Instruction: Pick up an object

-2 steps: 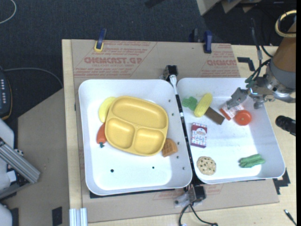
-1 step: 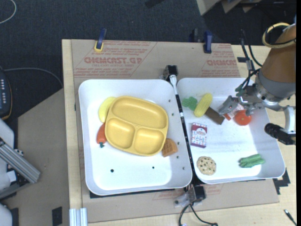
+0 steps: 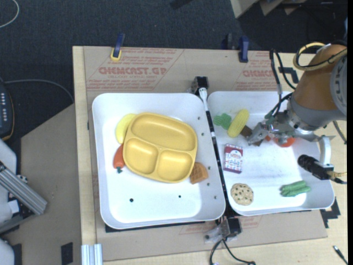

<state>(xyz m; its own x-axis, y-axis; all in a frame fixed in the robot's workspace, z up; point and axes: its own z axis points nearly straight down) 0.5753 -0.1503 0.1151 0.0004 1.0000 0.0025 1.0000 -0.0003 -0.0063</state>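
Corn cob, one; cookie, one; divided tray, one; pincer perhaps closed, can't tell.

Both bins white. L bin: yellow 3-compartment tray, paler yellow item at its edge, orange-red carrot w/ green tip, brown piece. R bin: yellow corn, green item, red/white patterned packet, tan cookie w/ dark chips, green pod, red-orange thing. Arm grey w/ orange band, bench tan w/ red print
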